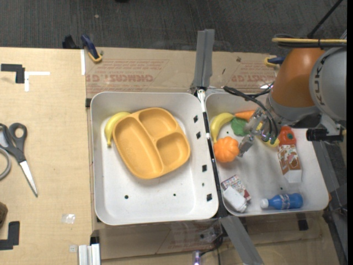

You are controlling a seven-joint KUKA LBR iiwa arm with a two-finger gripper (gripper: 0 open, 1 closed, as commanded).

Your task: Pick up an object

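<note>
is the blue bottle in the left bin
No, the blue bottle lies in the right bin, near its front edge; the left bin holds the yellow plate.

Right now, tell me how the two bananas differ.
The left banana lies in the left bin, tucked against the yellow tray, which hides part of it; the right banana lies in the right bin beside the orange, close to the gripper. The left one looks longer; the right one looks shorter. Both are yellow and curved.
</note>
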